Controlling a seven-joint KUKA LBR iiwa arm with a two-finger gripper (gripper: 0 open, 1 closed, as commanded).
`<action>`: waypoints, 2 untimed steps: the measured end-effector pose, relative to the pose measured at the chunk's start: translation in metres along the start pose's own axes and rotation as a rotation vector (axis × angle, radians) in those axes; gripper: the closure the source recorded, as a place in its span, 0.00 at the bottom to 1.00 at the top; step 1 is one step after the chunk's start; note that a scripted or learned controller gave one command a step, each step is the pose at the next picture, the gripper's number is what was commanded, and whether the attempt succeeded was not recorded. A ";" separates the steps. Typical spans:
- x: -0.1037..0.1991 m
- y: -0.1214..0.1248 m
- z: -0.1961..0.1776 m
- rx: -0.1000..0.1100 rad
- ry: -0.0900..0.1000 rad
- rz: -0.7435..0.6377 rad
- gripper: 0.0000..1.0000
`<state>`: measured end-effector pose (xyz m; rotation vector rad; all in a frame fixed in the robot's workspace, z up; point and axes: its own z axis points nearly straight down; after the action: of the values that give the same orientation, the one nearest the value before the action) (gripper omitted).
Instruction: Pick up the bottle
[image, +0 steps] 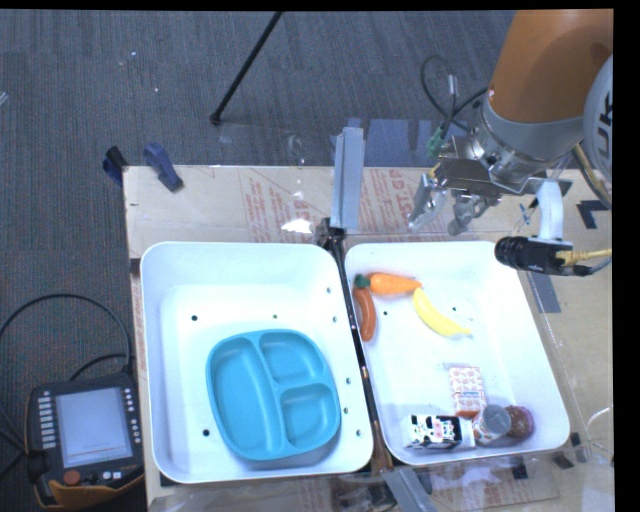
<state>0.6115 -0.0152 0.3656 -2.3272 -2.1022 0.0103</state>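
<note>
The bottle (472, 400) lies near the front right corner of the right bin (530, 330). It is small, with a patterned label, a red band and a grey round end. My gripper (445, 212) hangs over the back rim of that bin, far behind the bottle. Its two fingers stand apart, open, with nothing between them.
Close around the bottle are a black-and-white carton (438, 431) and a brown round item (519, 421). Further back in the right bin lie a carrot (392, 284), a sausage (366, 314) and a banana (437, 314). A blue divided plate (273, 396) sits in the left bin (170, 300).
</note>
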 end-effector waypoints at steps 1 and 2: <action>0.016 -0.013 0.042 -0.002 0.000 -0.143 1.00; 0.025 -0.001 0.171 -0.001 0.001 -0.189 1.00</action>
<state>0.6115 0.0096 0.1945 -2.1182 -2.3118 0.0081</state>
